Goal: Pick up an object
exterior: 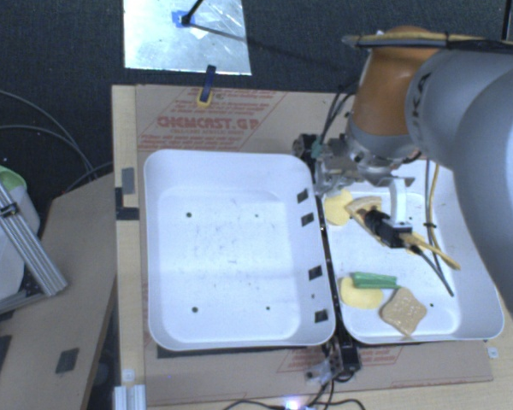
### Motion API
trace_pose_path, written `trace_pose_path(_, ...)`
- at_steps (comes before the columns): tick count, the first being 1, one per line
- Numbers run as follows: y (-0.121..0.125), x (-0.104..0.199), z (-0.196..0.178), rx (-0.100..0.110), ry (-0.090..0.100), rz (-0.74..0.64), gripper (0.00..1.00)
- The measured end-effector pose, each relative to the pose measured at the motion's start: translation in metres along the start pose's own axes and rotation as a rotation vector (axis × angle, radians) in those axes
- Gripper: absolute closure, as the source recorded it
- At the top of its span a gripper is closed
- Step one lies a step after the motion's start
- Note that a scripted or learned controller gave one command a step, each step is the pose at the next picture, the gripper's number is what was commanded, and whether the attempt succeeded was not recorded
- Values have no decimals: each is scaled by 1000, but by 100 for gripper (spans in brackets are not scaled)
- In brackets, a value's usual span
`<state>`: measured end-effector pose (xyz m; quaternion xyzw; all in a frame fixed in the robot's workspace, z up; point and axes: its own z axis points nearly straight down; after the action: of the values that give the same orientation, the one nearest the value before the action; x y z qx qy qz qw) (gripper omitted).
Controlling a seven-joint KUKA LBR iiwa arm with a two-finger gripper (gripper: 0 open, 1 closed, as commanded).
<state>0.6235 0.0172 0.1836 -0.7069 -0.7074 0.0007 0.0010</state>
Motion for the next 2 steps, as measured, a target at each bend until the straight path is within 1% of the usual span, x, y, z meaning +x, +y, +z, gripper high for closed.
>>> trace_pose_path(1,-79,-15,-158,-20,1,-2,100)
trace_pose_path(2,-108,29,-220,-13,3,-9,100)
